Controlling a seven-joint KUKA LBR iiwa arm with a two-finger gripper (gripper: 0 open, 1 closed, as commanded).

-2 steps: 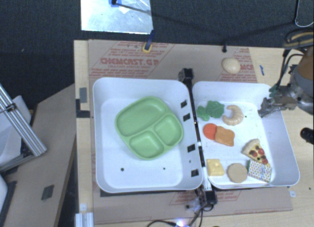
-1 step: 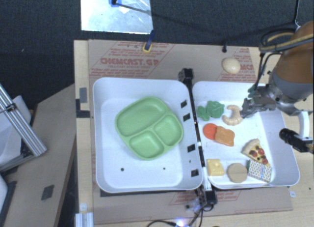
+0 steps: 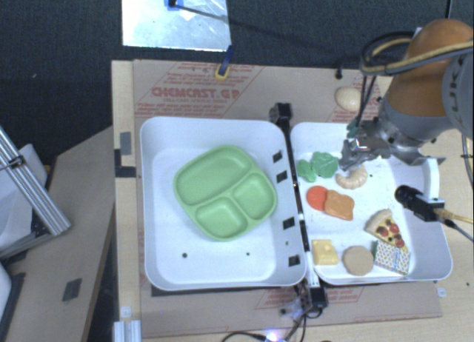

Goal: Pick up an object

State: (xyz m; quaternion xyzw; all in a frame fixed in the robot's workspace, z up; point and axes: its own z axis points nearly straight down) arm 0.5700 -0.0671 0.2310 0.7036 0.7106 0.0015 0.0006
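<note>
The hand is hanging low over the right bin, just above the pale curly toy shrimp. I cannot tell its state. The green toy is lying close beside, so the hand could be bumping it and missing the shrimp.

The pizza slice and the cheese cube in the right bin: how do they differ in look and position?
The pizza slice is a triangle with red spots on top; the cheese cube is a plain yellow block. The pizza slice lies toward the bin's right side, the cheese cube at its near left corner by the divider. Both are small toy foods lying apart from the end effector.
</note>
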